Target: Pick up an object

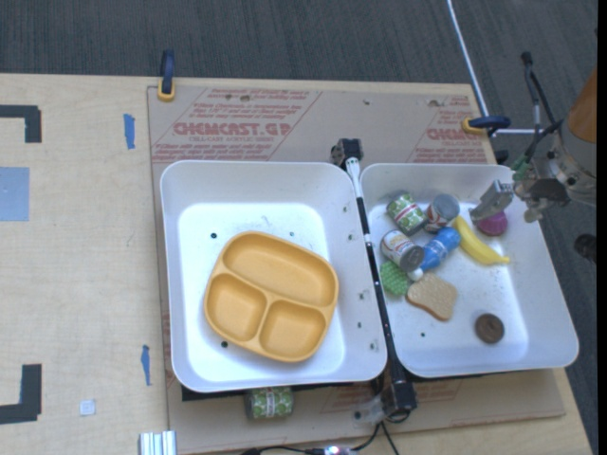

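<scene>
Right now gripper (513,197) hangs over right bin (550,297) by magenta object (491,223) and banana (478,244); can't tell its opening or any hold.

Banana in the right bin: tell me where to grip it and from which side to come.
Grip the banana at its middle, coming straight down from above. It lies flat and slanted on the right bin floor, so close across its narrow width. The blue bottle crowds its upper end, while the lower tip points into bare floor. The tool is already just above it, so the approach is probably short.
</scene>
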You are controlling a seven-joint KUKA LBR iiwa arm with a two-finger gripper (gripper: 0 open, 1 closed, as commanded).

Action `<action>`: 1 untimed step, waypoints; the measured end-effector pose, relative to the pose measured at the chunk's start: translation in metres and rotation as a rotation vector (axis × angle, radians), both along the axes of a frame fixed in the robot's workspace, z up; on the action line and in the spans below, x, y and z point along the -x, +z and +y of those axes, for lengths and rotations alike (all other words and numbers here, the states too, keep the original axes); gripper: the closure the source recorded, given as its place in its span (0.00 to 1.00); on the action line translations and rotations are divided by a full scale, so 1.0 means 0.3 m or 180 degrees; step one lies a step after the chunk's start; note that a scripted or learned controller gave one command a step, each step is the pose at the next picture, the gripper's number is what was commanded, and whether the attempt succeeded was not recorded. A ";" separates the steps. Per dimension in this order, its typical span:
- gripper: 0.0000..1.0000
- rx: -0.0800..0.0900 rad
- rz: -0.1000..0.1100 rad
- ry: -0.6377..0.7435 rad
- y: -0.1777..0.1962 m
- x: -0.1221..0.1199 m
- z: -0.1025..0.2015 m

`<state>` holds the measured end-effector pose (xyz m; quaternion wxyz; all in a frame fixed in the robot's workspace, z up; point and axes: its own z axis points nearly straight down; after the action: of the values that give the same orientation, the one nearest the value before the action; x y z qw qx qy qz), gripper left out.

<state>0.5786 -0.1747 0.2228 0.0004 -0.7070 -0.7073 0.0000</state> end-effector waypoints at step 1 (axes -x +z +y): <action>0.00 0.0008 -0.0043 0.0000 -0.360 -0.025 0.030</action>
<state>0.5862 -0.1657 0.1147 -0.0053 -0.7070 -0.7072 -0.0040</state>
